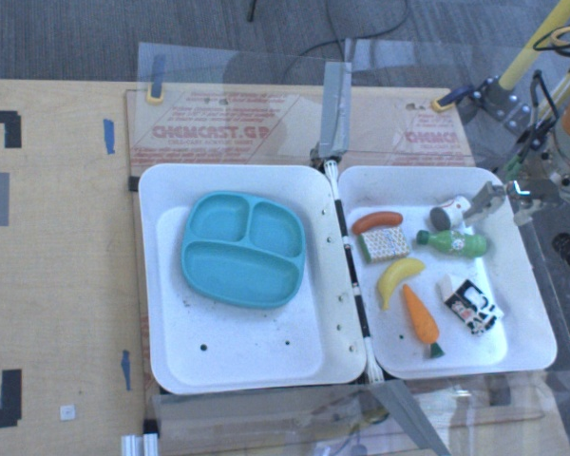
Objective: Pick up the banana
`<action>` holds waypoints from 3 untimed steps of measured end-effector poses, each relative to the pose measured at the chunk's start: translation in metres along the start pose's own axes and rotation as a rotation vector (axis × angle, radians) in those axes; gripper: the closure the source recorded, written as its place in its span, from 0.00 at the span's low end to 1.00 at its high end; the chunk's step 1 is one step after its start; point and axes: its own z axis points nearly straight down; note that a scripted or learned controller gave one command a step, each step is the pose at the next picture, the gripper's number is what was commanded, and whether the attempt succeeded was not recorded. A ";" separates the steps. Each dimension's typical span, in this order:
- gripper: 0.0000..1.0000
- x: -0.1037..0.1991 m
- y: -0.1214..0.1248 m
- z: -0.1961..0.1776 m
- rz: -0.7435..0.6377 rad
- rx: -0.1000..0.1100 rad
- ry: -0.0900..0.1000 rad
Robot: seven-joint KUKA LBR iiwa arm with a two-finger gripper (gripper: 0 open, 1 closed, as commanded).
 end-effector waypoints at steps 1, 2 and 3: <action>0.00 0.045 0.016 0.130 0.024 -0.020 -0.005; 0.00 0.071 -0.004 0.136 0.237 -0.032 -0.004; 0.00 0.082 -0.021 0.136 0.354 -0.034 0.000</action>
